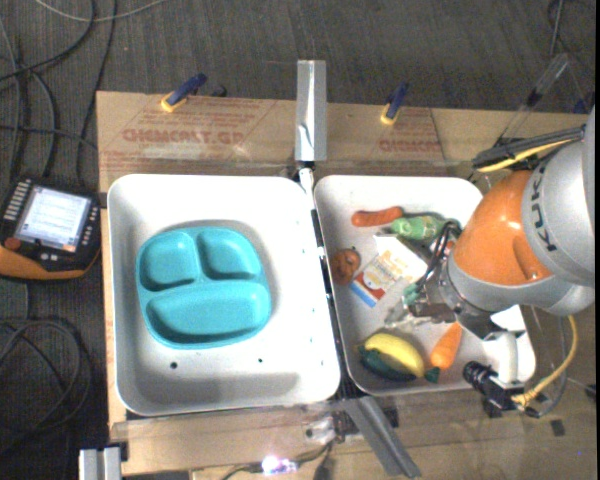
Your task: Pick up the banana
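**Pincer hangs in the right bin, banana just below it**

Pincer [412,311] sits low inside the right bin [332,268], reaching in under the arm's orange band [495,238] and the grey wrist housing. Its dark metal parts are tangled against the clutter beneath, and whether it is spread or pressed together cannot be told from this slanted look down; nothing can be seen caught in it.

Just below the pincer, toward the near wall of the same bin, lies the banana [392,352], yellow on top with a dark green underside, lying flat and apart from the metal tips. Directly beside the banana, to the pincer's lower right, an orange carrot [445,345] lies tilted, its green end pointing down toward the bin's front edge.

Up and to the left of the pincer rests a small white packet [385,272] with red and blue print. Further left of that, near the bin's left wall, sits a round brown-orange item [346,263]. Above the pincer, toward the far wall, a red-orange chilli-shaped toy [377,216] lies beside a green item [417,228].

Well to the left of the pincer, across the divide between the two bins, the left bin [130,368] holds a turquoise divided plate [206,286] with three compartments. Far left of everything, off the bench, an orange-edged handheld pendant [43,226] with a lit screen rests on the floor.
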You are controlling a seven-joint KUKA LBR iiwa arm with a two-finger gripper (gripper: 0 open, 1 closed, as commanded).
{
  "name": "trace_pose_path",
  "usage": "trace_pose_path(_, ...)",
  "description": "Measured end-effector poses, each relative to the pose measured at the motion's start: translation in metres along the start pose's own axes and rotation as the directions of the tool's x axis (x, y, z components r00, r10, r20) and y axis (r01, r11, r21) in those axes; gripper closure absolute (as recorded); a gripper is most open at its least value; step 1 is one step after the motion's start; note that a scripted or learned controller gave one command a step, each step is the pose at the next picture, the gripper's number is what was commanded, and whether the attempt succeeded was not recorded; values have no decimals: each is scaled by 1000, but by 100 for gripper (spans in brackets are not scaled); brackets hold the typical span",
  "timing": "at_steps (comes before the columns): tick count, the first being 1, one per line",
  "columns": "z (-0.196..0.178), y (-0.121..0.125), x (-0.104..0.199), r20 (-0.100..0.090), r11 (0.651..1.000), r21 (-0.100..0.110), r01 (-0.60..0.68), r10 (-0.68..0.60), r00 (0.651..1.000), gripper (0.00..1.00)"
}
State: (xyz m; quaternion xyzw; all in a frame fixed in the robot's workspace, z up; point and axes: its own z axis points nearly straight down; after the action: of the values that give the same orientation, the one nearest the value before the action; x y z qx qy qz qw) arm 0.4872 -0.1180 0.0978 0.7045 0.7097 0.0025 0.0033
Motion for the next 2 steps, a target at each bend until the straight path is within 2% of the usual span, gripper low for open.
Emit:
trace_pose_path(1, 0, 0, 0, 0, 1000, 0, 0, 0, 1000, 0)
trace_pose_path(2, 8, 1, 6, 3, 990, -7, -143, 143, 990, 0)
